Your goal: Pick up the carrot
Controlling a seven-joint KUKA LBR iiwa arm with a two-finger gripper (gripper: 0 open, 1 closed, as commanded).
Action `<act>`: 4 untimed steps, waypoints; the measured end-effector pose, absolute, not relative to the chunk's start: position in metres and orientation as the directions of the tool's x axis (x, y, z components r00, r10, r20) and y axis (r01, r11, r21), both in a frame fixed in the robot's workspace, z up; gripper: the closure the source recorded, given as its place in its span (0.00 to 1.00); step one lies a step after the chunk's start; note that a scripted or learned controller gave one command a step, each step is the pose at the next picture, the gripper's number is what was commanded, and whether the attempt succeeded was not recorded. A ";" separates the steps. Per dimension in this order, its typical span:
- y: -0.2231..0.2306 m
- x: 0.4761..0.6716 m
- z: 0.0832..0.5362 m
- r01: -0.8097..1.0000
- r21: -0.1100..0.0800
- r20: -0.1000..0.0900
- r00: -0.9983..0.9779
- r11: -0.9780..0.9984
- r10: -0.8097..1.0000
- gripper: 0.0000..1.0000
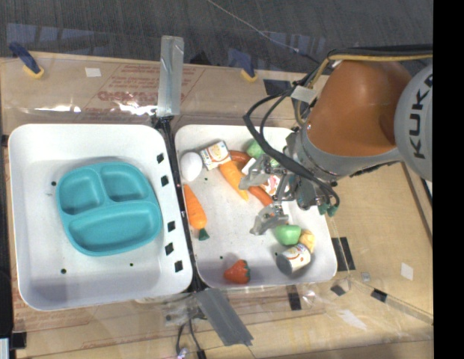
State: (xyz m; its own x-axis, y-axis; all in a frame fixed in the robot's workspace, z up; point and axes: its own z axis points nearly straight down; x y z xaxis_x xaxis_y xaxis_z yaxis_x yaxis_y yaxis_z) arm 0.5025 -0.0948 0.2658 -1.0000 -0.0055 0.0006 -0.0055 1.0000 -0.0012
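An orange carrot [194,209] with a small green top lies along the left wall of the right bin [217,256]. A second orange, carrot-like piece [230,173] lies near the bin's middle back. My gripper [263,198] hangs low over the right bin's middle, right of both. Its fingers [268,220] are spread open. A short orange-red piece [260,194] lies in the gap between them, and I cannot tell whether they touch it. The carrot by the wall is well apart from the gripper.
A white egg [191,165], a small can [215,154] and a green item [254,148] lie at the bin's back. A green fruit [288,234], another can [295,259] and a red strawberry [236,272] lie at its front. The left bin [30,275] holds a teal divided plate [108,206].
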 end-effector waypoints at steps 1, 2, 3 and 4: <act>-0.125 0.549 0.175 -0.014 0.001 0.007 -1.000 1.000 -0.014 0.00; -0.132 0.574 0.091 -0.190 0.002 0.002 -0.982 0.982 -0.190 0.00; -0.130 0.576 0.102 -0.198 0.001 -0.001 -0.980 0.980 -0.198 1.00; -0.078 0.572 0.197 -0.084 -0.001 -0.011 -0.996 0.996 -0.084 1.00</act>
